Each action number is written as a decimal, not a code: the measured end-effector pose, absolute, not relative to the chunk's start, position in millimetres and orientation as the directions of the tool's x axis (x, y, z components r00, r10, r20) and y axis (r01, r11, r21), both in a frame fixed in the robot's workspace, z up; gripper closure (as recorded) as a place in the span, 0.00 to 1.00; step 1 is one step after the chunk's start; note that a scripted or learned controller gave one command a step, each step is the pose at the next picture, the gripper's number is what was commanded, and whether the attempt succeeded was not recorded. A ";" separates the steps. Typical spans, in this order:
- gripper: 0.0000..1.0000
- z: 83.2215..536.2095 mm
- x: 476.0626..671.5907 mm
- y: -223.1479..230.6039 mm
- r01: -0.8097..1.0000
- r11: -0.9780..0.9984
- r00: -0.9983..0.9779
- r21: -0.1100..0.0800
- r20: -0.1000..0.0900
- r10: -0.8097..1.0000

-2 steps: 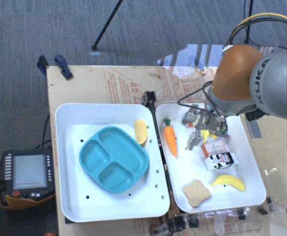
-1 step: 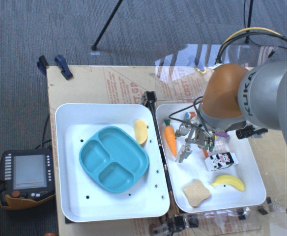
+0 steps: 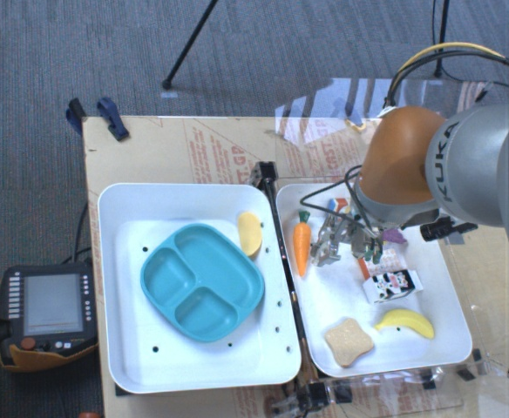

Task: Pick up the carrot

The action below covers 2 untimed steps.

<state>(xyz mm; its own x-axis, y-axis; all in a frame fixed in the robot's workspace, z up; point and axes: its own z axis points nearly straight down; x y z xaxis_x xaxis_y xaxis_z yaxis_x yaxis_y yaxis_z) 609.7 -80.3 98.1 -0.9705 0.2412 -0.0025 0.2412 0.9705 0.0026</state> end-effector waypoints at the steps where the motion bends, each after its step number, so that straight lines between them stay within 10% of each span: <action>1: 0.00 97.6 609.5 -79.9 0.240 0.971 -0.971 0.003 -0.002 0.240; 2: 0.00 87.4 611.1 -79.2 0.721 0.693 -0.693 0.000 0.000 0.721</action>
